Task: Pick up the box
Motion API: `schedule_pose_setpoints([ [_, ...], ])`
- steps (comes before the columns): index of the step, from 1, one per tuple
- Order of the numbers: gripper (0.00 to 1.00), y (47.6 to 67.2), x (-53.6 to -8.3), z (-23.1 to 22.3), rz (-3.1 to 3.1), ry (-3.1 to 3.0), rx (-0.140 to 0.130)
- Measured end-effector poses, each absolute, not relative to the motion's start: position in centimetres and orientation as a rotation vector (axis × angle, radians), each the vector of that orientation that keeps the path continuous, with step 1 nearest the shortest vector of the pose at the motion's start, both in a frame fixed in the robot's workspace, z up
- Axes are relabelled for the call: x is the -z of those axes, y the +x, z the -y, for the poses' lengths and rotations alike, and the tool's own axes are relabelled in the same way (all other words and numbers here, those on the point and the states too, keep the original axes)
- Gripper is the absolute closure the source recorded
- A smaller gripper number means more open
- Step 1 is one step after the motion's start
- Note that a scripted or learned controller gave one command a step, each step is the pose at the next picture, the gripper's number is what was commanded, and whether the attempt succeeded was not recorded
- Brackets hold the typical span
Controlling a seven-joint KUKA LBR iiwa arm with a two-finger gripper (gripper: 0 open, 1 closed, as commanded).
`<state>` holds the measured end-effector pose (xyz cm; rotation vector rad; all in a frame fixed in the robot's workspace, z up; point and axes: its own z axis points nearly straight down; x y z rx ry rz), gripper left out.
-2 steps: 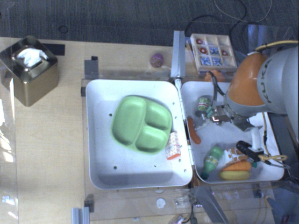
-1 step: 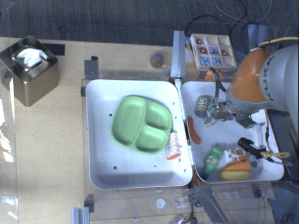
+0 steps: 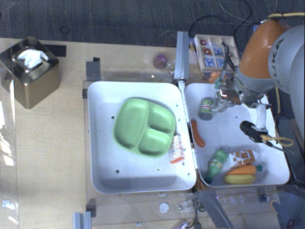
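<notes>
Two bins, and the box (image 3: 177, 149) lies in the left bin (image 3: 102, 175), at the green plate's (image 3: 144, 126) four o'clock, its long axis near upright. The gripper (image 3: 224, 97) hangs over the right bin (image 3: 281, 175), so the box sits toward its eight o'clock.

**Count of things on the bench**

Two white bins: left bin (image 3: 100, 175) and right bin (image 3: 281, 173). One green divided plate (image 3: 143, 126), one small carton (image 3: 177, 149), one can (image 3: 206, 109), one green bottle (image 3: 217, 162), one carrot (image 3: 245, 170), one banana (image 3: 239, 179), one sausage (image 3: 198, 135), one tissue box (image 3: 29, 73).
</notes>
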<state>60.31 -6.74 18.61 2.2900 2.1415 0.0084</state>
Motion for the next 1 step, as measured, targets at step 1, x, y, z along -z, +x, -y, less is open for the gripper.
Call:
schedule_pose_setpoints([
  [1,0.0,60.3,-18.6,6.73,-2.142,2.29,-0.008],
])
